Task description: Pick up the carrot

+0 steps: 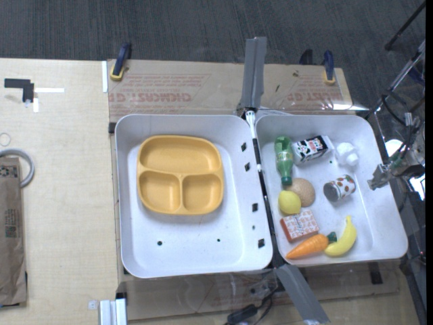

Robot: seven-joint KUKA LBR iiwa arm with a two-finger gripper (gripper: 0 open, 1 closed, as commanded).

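Two shallow white bins, glossy plastic with rounded corners, side by side on brown cardboard clamped at the back.

Left bin [128, 202]: one matte yellow tray [180, 175], rounded rectangle, three compartments (one long, two small).

Right bin [382, 181] contents:
- carrot [308, 246] – smooth orange cone, green stub at the right end, lying near the front wall, tip pointing left
- banana [342, 238] – curved, yellow, just beside the carrot's green end, may be touching
- box [298, 225] – small, red and white print, just behind the carrot
- lemon [289, 202] and a tan round thing [304, 191], touching each other
- green bottle [283, 159], lying on its side
- black and white carton [312, 147]
- can [339, 187], on its side
- white lump [347, 154], back right

Gripper [383, 176]: small grey metal piece at the right bin's right rim, blurry (can't tell whether the jaws are wide or narrow). Nothing visible between them.

Carrot vs jaws: well apart. Carrot sits toward the front-centre of the right bin, with the can and banana between it and the gripper.
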